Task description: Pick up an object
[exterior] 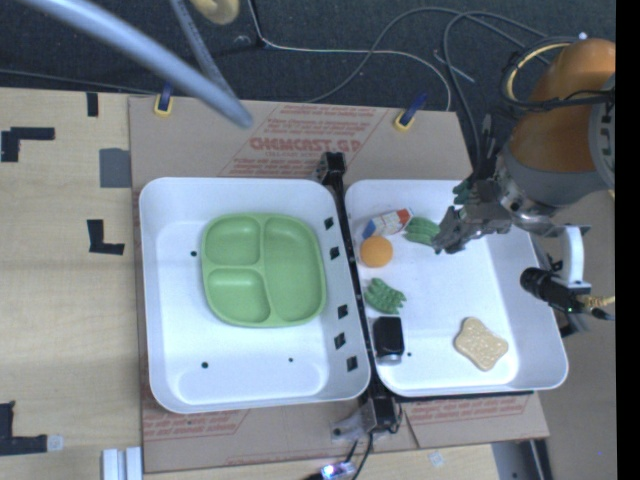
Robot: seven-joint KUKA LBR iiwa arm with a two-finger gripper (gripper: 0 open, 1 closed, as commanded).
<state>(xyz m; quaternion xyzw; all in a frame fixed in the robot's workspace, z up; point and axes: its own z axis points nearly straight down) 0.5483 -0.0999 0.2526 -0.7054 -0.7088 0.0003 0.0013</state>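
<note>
Just beside the end effector (447,240): green object (421,230)

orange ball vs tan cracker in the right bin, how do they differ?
The orange ball is round and bright orange; the cracker is flat, tan, roughly square. The ball sits near the divider by the green items; the cracker lies alone toward the bin's front right. Both rest in the right bin, untouched by the gripper.

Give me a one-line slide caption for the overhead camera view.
Gripper poised over the right bin beside a green toy, with an orange ball nearby; a green divided plate fills the left bin.
</note>
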